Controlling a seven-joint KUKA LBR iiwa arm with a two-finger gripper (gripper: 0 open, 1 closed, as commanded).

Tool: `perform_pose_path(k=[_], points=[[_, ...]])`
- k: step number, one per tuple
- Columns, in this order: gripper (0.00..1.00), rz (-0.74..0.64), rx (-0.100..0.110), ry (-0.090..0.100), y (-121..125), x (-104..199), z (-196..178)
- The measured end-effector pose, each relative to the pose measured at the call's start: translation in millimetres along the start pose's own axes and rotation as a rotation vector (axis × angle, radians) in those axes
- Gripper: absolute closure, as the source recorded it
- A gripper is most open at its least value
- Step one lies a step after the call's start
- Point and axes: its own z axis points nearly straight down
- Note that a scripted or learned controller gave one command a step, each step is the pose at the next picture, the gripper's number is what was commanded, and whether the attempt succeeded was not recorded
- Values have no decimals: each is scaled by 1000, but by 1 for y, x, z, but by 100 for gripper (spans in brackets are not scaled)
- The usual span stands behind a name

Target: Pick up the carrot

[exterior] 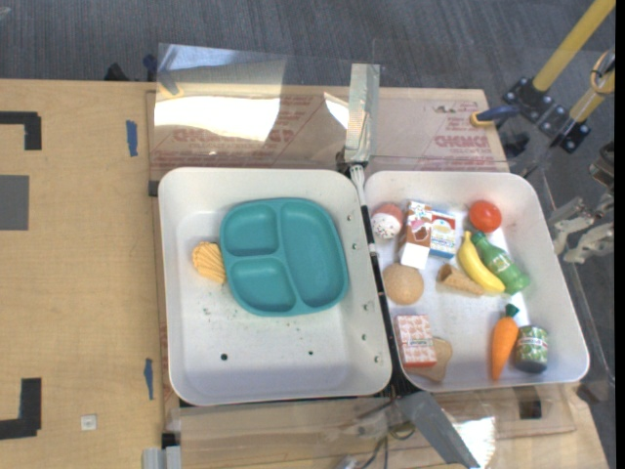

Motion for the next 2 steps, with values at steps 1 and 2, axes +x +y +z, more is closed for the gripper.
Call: perform_pose_path(k=[1, 2], points=[[100, 3, 13, -7, -2, -2, -15], [100, 6, 21, -13, -3, -4, -27]])
